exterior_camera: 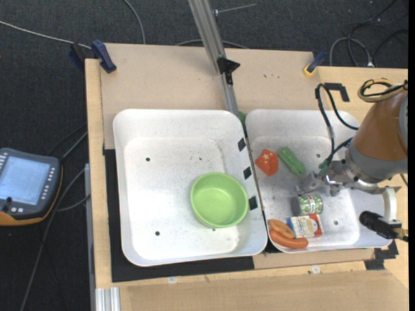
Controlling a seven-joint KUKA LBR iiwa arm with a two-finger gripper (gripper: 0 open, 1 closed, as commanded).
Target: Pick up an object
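Hotdog [287, 234] at 6 o'clock of right bin [337, 237]. Small can [310, 205] under gripper [312, 184]: rigid, light, slick; grip round sides. Gripper state unclear.

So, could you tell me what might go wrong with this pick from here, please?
The gripper sits low in the right bin, just above the can, with the carton and hot dog packed close below it. A grab could catch two items or knock the can aside. The pepper and red piece lie close on its other side, so a sideways move might push them.
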